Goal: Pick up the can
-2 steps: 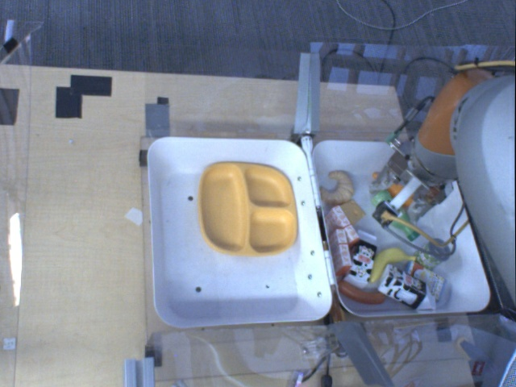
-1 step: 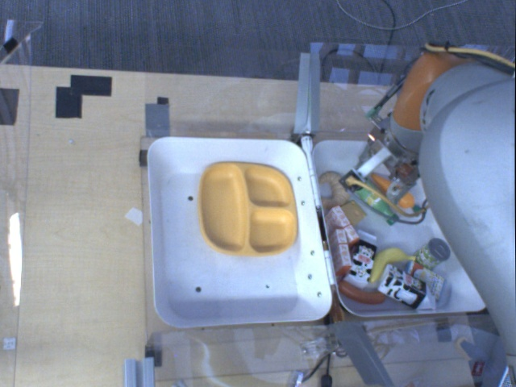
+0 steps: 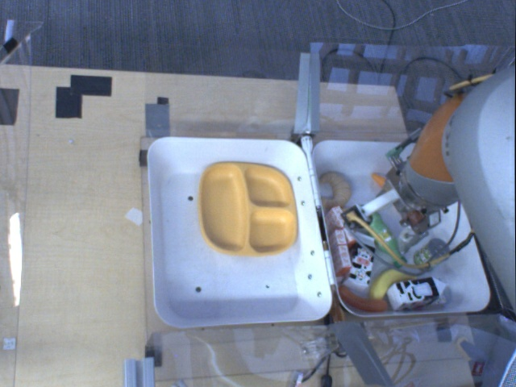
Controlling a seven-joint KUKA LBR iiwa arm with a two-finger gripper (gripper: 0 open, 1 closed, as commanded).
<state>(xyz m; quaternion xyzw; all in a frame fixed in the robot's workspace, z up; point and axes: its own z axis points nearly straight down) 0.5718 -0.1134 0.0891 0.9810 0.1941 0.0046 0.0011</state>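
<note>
Tool (image 3: pixel 413 226) grip state unclear, low in right bin (image 3: pixel 482 290); can's axis unclear amid clutter.

We are seeing a pale wooden surface (image 3: pixel 81 240) carrying two shallow white plastic bins side by side: the left bin (image 3: pixel 173 289) and the right bin (image 3: pixel 476 293), their inner rims touching. Black square markers (image 3: pixel 81 95) are lying on it at far left.

right bin (image 3: pixel 482 293) crowded, left bin (image 3: pixel 173 280) roomy beside tray (image 3: pixel 246 208)
</note>
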